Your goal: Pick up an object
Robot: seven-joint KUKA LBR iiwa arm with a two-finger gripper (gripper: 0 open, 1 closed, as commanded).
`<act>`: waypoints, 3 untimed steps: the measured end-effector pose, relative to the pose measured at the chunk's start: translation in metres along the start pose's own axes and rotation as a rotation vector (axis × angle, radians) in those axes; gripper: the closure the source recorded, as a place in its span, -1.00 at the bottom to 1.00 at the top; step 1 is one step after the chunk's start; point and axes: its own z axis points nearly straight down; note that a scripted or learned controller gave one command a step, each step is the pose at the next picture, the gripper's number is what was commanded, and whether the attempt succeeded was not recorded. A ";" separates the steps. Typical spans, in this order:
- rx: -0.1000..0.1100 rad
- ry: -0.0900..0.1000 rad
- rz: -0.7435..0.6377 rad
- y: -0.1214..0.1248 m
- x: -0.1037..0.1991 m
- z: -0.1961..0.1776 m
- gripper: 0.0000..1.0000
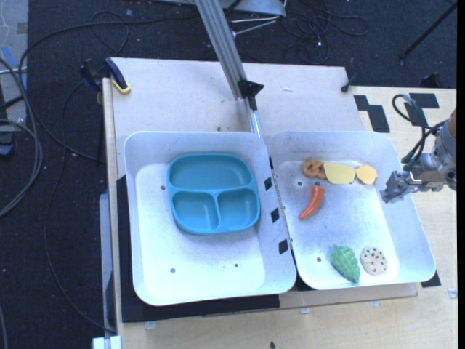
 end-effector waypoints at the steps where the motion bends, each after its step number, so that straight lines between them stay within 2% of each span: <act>1: 0.006 0.003 -0.002 0.002 0.051 0.015 1.00; 2: 0.005 0.003 -0.004 0.008 0.112 0.012 1.00; 3: 0.007 0.004 -0.004 0.007 0.169 0.026 1.00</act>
